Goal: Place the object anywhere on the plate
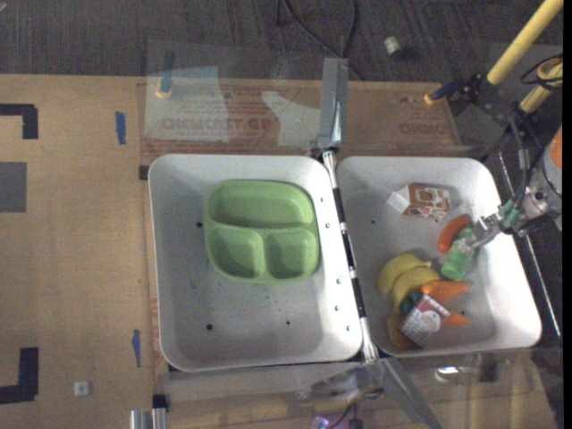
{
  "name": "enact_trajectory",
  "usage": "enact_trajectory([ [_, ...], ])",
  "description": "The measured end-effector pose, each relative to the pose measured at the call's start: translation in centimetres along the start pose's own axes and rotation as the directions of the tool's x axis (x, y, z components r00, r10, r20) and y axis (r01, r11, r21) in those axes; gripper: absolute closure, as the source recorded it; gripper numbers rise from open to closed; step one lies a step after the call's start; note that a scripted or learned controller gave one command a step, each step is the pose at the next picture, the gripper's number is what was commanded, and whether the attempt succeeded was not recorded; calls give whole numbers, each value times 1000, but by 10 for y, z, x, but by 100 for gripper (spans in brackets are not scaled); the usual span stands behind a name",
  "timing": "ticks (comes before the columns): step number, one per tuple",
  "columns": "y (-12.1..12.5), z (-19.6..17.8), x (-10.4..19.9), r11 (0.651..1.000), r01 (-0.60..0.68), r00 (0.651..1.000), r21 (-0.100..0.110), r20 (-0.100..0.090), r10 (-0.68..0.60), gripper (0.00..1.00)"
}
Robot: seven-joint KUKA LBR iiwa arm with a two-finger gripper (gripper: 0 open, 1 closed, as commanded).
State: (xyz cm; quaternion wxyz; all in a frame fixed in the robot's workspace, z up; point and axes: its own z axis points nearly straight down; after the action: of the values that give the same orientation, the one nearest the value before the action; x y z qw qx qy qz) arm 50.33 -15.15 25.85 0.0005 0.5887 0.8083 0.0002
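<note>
In the camera view, the gripper reaches into the right bin from the right edge, its tip low over the bin floor near the right wall. Whether it is open or closed cannot be told at this size. Just below and left of the tip lies a small green bottle, touching or nearly touching the tool; it cannot be told whether it sits between the tool's two sides. An orange-red piece lies just left of the tip, beside the bottle's top. Further left and slightly up from the tool rests a small white and brown carton. Below and left of the tool, two yellow bananas lie side by side, with an orange carrot next to them and a red and white packet lower still; a second carrot pokes out beside the packet.

Well to the left of the tool, across the divide between the bins, the left bin holds the green plate, a three-compartment tray sitting flat in the bin's upper half.
</note>
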Motion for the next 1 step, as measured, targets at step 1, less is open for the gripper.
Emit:
enact_trajectory([
  [1, -42, -90, -54, 994, 107, 994, -2, 3, -107, 100],
])
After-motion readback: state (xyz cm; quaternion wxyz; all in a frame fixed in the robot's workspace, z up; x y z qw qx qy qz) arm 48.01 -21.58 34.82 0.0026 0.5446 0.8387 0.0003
